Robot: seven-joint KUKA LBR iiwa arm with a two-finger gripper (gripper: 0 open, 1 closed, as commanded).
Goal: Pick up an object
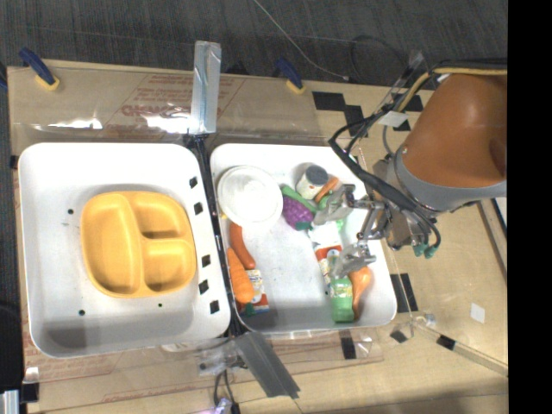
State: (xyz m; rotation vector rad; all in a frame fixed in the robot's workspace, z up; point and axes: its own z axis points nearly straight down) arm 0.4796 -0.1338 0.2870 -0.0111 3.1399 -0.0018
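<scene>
Two shallow white bins sat side by side on the bench, the left bin (pixel 34 231) holding a yellow divided tray (pixel 138 240) near its middle, with bare white floor all around the tray. The right bin (pixel 285 309) was far more crowded. The arm (pixel 457 136) came in from the right, and its bulky orange band and grey wrist hid the bin's right wall and whatever lay under it; the arm itself was cut off at the frame's edge.

The gripper (pixel 349 231) hung low over the right side of the right bin, a tangle of metal links and cables. Its fingers blurred into the clutter beneath them, so I could not tell how far they stood apart, nor whether anything sat between them.

A white round lid or bowl (pixel 250 195) lay in the bin's upper left corner. An orange carrot-like toy (pixel 241 270) ran along the left wall, its lower end touching a small printed carton (pixel 256 296). A purple toy (pixel 297 210) lay just beside the white piece, and a small cup-like thing (pixel 312 179) sat above it, partly hidden by the gripper's links. A green box (pixel 342 300) and an orange piece (pixel 360 281) lay touching near the lower right corner, just below the gripper. Open white floor remained in the bin's centre, between the carrot and the gripper.
</scene>
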